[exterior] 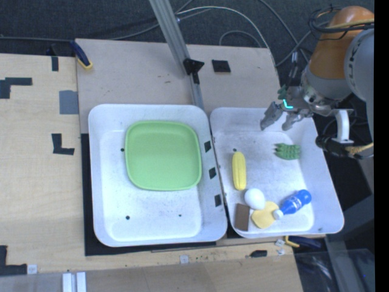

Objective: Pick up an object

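My gripper [278, 121] hangs over the far edge of the right bin [316, 163], fingers spread open with nothing between them. Below it to the right lies a small green spiky toy [287, 151]. A yellow banana [239, 170] lies near the bin's left side. At the near end sit a white egg-shaped object [254, 197], a yellow piece [264, 217], a brown block [242, 216] and a blue bottle [294, 202] lying on its side.
The left bin [106, 212] holds a green square plate [163, 155]. A metal pole [173, 35] slants across the bench behind the bins. Cables run along the far edge. The arm's orange band [340, 26] is at the upper right.
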You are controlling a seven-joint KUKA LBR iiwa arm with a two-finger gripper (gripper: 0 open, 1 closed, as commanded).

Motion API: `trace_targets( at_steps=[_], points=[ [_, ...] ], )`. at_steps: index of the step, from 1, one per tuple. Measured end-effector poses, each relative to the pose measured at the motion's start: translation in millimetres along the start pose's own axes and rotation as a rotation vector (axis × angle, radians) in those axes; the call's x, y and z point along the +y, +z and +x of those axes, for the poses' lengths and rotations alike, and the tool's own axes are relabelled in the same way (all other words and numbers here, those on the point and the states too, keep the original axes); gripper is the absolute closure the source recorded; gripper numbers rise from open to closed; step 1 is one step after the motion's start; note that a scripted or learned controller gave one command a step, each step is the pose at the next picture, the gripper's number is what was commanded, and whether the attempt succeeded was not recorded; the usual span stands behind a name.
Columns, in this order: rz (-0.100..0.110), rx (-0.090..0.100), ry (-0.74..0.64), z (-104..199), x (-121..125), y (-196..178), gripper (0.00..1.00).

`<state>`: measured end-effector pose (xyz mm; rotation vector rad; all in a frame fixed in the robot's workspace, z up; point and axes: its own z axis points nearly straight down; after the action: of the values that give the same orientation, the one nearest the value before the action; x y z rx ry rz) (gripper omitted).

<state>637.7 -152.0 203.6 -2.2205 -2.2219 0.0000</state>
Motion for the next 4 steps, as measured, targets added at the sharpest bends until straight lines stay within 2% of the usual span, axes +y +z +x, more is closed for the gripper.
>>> trace_targets(
  at_steps=[1, 3, 4],
  points=[
    [0.000, 0.000, 0.000, 0.0, -0.1, 0.1, 0.00],
    [0.005, 0.000, 0.000, 4.0, 12.3, 103.9, 0.00],
    [0.001, -0.001, 0.000, 4.5, 12.1, 115.3, 0.00]
  ],
)
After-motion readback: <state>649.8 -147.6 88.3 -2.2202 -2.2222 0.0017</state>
